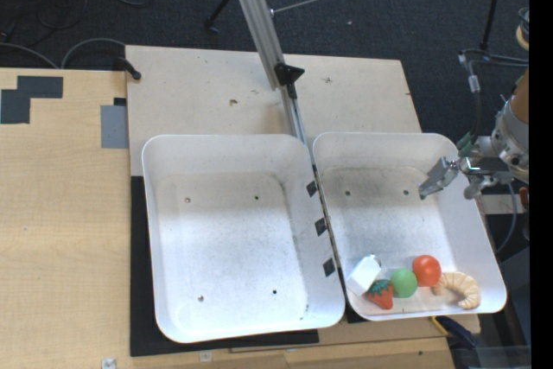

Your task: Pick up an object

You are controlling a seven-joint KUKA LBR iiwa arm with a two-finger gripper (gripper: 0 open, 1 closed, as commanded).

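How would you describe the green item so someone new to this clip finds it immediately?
Start at the right-hand white bin and go to its near edge, where a small cluster of objects sits. The green ball lies in the middle of that row, between a white block and a red ball. It is the only green round piece there.

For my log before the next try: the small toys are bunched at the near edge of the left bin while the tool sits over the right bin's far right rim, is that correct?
Not quite: the strawberry, green ball, tomato, white block and croissant lie at the near edge of the right bin, not the left. The camera view shows this. The tool is indeed over that bin's far right rim.
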